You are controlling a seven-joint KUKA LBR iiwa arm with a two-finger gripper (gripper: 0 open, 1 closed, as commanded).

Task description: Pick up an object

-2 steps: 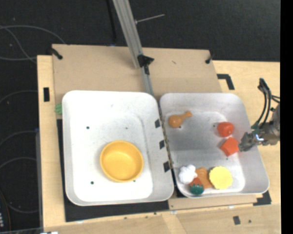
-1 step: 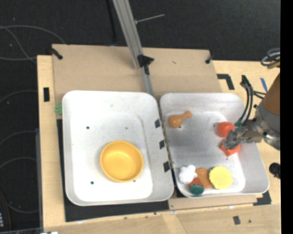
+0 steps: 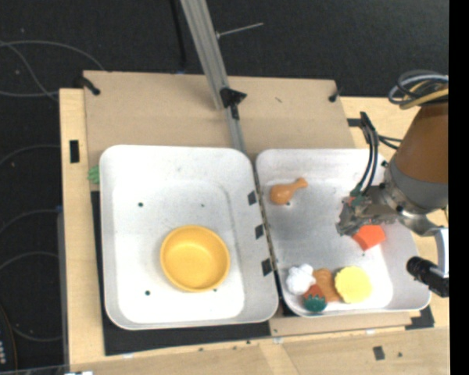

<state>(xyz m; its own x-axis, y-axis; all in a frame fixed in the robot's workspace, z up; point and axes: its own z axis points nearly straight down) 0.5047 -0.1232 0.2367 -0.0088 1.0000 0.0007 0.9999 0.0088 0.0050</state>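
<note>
camera view: arm [image 3: 422,151] reaches in from the right, end effector [image 3: 358,213] low over the right bin [image 3: 313,166], near its right side. a red-orange block [image 3: 369,236] sits just below and beside it, touching or nearly so — can't tell whether the block is between the fingers or just next to them, and can't tell whether the fingers are apart or together; they're a dark blur from this angle.

step in hand, as i read it: closing in on the red-orange block for the pick. to do it well: centre the fingers over the block rather than off its upper-left edge, come straight down, close only once it's clearly bracketed, then lift vertically. the bin's right wall is near, so keep the approach from pushing the block into the corner.

containers:
- right bin: red-orange block on the right; an orange drumstick-shaped toy [image 3: 285,191] near the upper left, well apart from the rest; a cluster along the lower rim — white lumpy object [image 3: 299,278], small orange piece [image 3: 324,276], a green-and-red bit [image 3: 315,302] and a yellow round object [image 3: 353,284], packed touching or nearly so.
- left bin [image 3: 141,178]: one yellow bowl [image 3: 195,257], upright, lower middle.

both bins sit side by side on the tan surface [image 3: 180,108].
</note>
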